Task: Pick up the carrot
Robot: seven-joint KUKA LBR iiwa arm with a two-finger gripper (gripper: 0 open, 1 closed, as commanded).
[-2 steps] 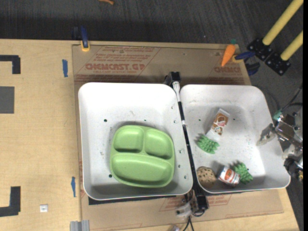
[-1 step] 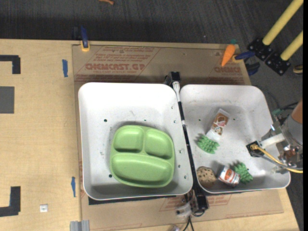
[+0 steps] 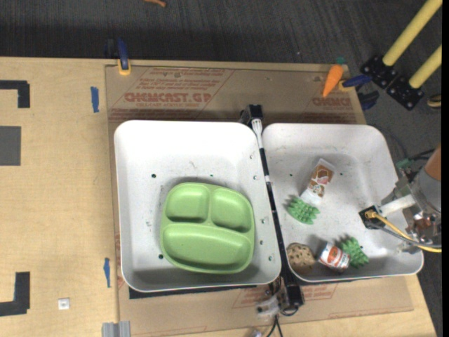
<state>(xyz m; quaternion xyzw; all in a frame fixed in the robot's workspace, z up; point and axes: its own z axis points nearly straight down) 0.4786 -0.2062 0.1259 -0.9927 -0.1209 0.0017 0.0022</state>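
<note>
From the overhead camera I see the carrot [image 3: 332, 80] lying outside both bins, on the cardboard sheet [image 3: 175, 93] behind the right bin [image 3: 365, 142], close to that bin's far edge near its right corner (an orange body with a green top, its long axis running roughly front to back, slightly tilted). My gripper [image 3: 414, 223] sits low at the right bin's right edge, toward the near corner. The carrot lies well away toward the far side and a little left. Whether the gripper is parted or closed, I cannot tell.
</note>
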